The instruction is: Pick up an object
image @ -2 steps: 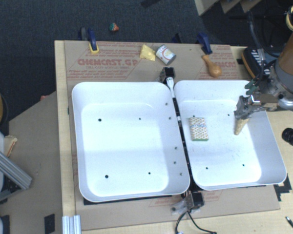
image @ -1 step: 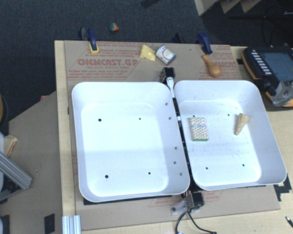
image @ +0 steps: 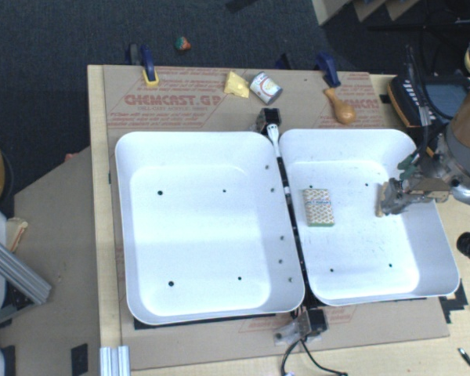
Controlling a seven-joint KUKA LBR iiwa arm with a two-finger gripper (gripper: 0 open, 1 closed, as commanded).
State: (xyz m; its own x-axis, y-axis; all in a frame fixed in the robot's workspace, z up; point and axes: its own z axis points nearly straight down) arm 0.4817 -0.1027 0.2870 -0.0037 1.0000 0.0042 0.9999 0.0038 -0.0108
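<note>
A small flat packet (image: 319,207), pale with a green edge, lies in the right bin (image: 407,280) near its left wall. My gripper (image: 389,200) hangs over the same bin's right side, some way to the right of the packet. Nothing shows between it and the packet.
The left bin (image: 204,288) sits beside the right one. Behind the bins, on the brown board, lie a yellow piece (image: 236,85), a small white box (image: 265,88), a wooden-looking object (image: 341,106) and blue clamps (image: 148,63). A black brush-like item (image: 270,121) rests at the bins' shared back corner.
</note>
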